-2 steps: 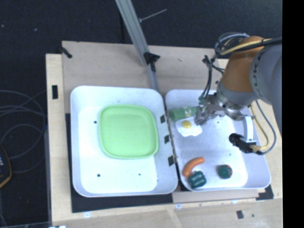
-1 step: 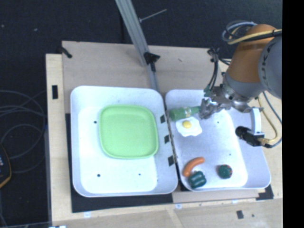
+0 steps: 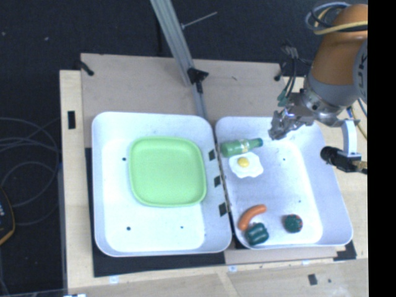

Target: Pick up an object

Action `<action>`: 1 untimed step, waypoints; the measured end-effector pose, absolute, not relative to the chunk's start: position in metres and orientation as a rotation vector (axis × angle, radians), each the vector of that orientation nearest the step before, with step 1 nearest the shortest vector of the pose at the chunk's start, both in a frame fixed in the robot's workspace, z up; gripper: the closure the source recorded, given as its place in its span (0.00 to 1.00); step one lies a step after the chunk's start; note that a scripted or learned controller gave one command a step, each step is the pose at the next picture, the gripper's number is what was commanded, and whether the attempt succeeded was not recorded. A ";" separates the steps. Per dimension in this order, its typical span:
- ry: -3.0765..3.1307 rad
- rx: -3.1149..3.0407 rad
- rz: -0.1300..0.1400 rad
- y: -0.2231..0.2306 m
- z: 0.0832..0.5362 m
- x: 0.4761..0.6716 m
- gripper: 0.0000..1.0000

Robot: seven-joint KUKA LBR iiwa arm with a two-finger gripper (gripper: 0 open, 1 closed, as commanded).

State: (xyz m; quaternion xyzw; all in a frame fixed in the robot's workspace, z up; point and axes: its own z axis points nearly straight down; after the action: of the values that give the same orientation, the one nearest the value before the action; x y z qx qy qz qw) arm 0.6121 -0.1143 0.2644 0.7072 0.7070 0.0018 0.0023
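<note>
Near edge, lower right of frame: right bin [image 3: 331,224] holds green pepper [image 3: 257,233], orange sausage [image 3: 252,215] touching it, dark green ball [image 3: 292,223] near.
Mid-frame: fried egg [image 3: 246,166], green bottle [image 3: 240,146] lying on side just above egg.
Left bin [image 3: 108,184] carries green plate [image 3: 167,171].
Upper right: gripper [image 3: 281,129] hovers over right bin's far edge, right of bottle, nothing seen held; jaw state cannot tell.

Open floor between egg [image 3: 245,166] and sausage [image 3: 252,215]
</note>
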 end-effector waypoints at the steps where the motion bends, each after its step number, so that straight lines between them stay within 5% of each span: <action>1: 2.225 2.218 0.002 -0.067 0.266 0.606 1.00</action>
State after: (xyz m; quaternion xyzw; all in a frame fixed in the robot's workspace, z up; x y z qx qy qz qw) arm 0.6063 -0.0667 0.2663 0.7060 0.7083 0.0007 0.0002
